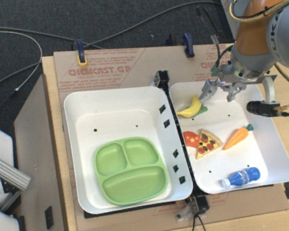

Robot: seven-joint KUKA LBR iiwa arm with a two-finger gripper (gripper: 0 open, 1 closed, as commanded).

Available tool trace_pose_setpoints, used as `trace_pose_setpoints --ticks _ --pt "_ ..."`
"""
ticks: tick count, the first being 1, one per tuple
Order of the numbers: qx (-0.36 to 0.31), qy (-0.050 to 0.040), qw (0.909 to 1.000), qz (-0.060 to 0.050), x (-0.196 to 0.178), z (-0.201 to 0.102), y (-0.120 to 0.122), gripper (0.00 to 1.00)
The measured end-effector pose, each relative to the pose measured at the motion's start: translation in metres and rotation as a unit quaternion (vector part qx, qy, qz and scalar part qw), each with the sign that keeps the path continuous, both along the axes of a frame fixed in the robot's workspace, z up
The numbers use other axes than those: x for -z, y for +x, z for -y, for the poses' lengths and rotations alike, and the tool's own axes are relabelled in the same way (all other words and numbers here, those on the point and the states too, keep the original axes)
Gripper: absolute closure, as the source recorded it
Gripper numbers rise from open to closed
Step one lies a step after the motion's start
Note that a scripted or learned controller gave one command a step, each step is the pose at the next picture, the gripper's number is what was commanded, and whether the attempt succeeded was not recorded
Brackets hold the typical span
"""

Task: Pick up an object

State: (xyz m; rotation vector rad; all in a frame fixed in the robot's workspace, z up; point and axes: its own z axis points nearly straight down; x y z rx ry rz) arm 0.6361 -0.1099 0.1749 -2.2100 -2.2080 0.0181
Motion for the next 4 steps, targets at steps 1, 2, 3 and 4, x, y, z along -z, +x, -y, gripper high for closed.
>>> trace_pose_setpoints --ticks 1,2,3,4 --pt "-0.001 -0.0007 1.0 0.007 -0.008 0.0 0.003 0.0" --pt "0.0 -0.0012 1.0 0.005 0.056 0.003 0.003 0.0" --pt "-0.001 -0.001 1.0 0.005 0.095 0.003 0.002 0.0" --pt "-0.001 -0.0003 1.0 0.005 0.086 0.002 0.003 1.0"
